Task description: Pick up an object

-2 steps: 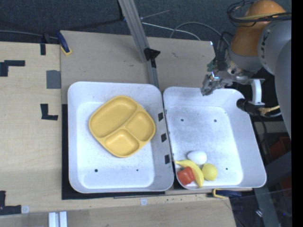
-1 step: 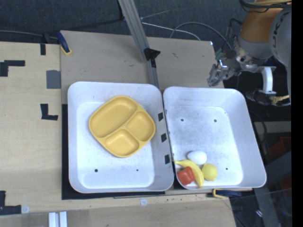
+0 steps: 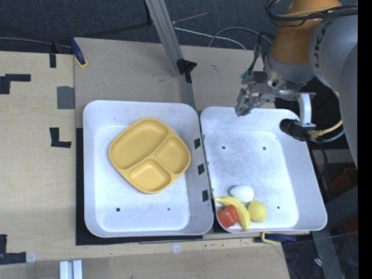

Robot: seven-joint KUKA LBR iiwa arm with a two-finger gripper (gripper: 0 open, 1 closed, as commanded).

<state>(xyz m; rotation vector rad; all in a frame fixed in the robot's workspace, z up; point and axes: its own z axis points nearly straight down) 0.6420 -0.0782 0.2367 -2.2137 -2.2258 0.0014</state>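
A yellow sectioned plate [image 3: 150, 154] lies in the left bin [image 3: 99, 214]. In the near corner of the right bin [image 3: 290, 173] sits a cluster of small things: a white egg [image 3: 242, 192], a yellow banana [image 3: 237, 208], a red piece [image 3: 228, 216] and a yellow round fruit [image 3: 257, 211]. My gripper [image 3: 244, 106] hangs over the far left edge of the right bin, well away from the cluster, with nothing visible between its fingers.
A grey metal pole [image 3: 168, 34] slants down from the top to the divide between the bins. Cables [image 3: 232, 36] loop behind the arm at the back. Black tape marks [image 3: 58, 137] dot the wooden bench on the left.
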